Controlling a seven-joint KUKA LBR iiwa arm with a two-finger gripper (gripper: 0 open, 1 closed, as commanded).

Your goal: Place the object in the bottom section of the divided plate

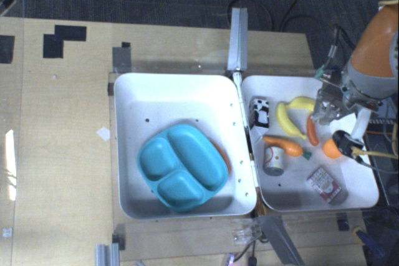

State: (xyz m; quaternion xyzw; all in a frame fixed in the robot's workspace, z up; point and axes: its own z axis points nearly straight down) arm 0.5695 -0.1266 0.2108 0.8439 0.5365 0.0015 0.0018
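Seemingly, gripper (326, 114) above banana (290, 115).

Two shallow white bins sit side by side — the left bin (124, 134) and the right bin (368, 193). The left one holds one blue divided plate (182, 166) with three sections. The right one holds several small items: one yellow banana (290, 117), two orange carrot-like pieces (285, 144) (311, 129), one small can (273, 160), one black-and-white box (260, 112), one flat packet (323, 182) — and one round orange piece (331, 148).
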